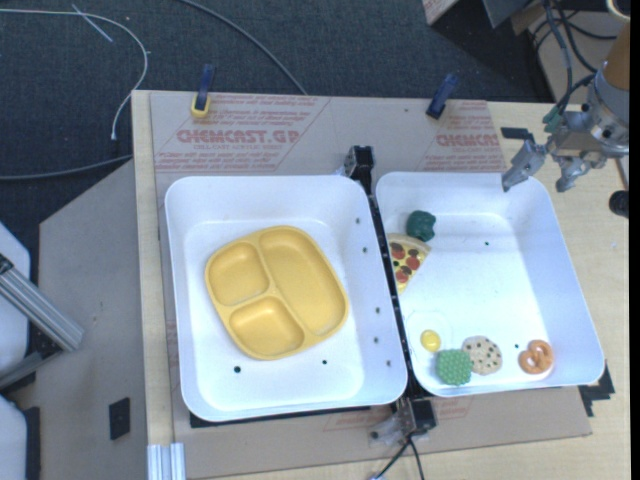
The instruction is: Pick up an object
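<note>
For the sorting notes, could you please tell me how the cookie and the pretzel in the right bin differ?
The cookie is a pale, solid disc with dark specks; the pretzel is orange-brown and looped, with holes. The cookie lies against the green bumpy toy, while the pretzel lies apart, nearer the right wall. Both lie flat along the right bin's near edge, similar in size.

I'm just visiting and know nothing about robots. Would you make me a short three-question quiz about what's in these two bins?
1. True or false: the yellow tray lies in the left bin.
2. Which item in the right bin lies closest to the pizza slice? A) pretzel B) dark green piece C) cookie
3. Fill in: the gripper hangs with fingers spread over the right bin's far ____ corner, holding nothing.

Key: 1 true. 2 B. 3 right.
</note>
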You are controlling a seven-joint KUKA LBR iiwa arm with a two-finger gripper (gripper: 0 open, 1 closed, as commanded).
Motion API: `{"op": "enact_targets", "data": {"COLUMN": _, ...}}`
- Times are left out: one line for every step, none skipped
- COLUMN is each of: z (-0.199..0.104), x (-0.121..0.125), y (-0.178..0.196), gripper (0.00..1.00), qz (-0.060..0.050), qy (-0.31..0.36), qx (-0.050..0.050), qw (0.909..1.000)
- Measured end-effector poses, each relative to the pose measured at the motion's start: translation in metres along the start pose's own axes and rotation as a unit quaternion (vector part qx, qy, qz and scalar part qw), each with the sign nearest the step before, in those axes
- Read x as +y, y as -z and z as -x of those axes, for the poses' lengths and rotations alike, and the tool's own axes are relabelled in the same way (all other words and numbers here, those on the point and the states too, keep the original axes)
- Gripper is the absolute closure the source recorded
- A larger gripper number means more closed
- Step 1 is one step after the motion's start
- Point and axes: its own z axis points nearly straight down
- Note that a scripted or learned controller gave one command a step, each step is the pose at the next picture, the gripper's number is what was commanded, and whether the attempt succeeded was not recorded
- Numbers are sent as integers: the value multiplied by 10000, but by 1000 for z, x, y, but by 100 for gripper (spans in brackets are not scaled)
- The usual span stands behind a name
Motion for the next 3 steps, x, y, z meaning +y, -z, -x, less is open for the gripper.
{"op": "enact_targets", "data": {"z": -1, "x": 2, "y": 9, "gripper": 0, "qz": 72, "qy": 19, "qx": -15, "qw": 10000}}
{"op": "enact_targets", "data": {"z": -8, "x": 8, "y": -50, "gripper": 0, "qz": 45, "qy": 23, "qx": -7, "qw": 10000}}
{"op": "enact_targets", "data": {"z": -11, "x": 1, "y": -95, "gripper": 0, "qz": 47, "qy": 19, "qx": -9, "qw": 10000}}
